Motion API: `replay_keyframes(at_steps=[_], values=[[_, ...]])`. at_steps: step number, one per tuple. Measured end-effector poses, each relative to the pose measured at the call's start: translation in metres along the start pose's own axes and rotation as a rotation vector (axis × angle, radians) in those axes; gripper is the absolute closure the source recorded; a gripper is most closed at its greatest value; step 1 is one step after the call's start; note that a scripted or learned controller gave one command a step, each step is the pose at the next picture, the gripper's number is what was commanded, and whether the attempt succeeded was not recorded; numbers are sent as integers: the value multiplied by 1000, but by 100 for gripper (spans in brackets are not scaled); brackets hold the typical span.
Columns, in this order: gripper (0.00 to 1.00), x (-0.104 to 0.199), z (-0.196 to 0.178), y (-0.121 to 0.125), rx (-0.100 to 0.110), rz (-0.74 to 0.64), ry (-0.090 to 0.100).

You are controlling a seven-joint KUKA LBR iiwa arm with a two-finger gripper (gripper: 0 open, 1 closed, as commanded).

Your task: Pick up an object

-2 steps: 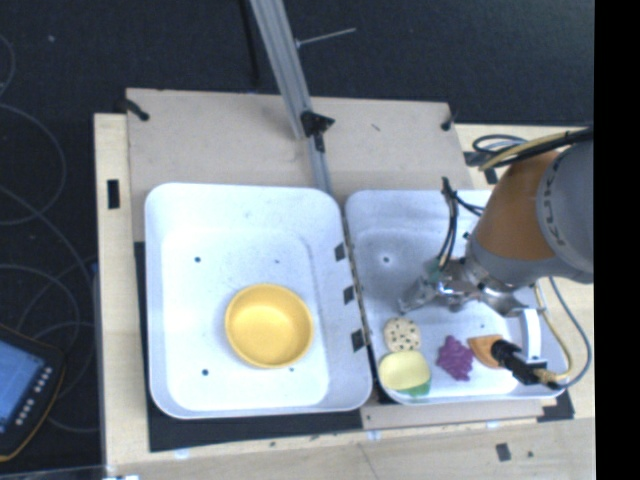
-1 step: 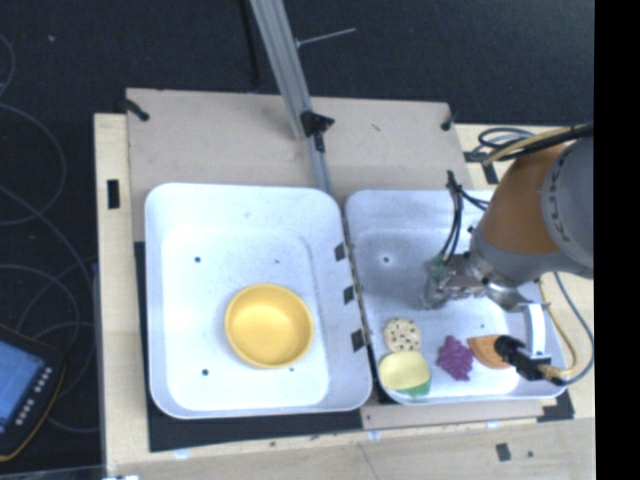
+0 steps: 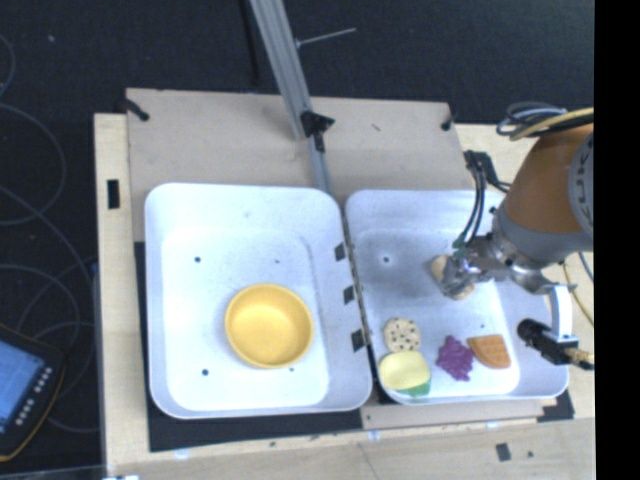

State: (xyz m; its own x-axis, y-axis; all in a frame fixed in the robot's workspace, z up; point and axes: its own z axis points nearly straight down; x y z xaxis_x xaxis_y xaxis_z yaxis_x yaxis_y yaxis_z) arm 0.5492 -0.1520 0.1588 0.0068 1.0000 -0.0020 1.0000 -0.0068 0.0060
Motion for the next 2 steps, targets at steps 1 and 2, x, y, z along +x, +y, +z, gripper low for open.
replay_keyframes(at_steps=[1, 2], values=[[100, -2, -61, 10, -3, -10, -1], [100, -4, -109, 12, -1, -11, 0]])
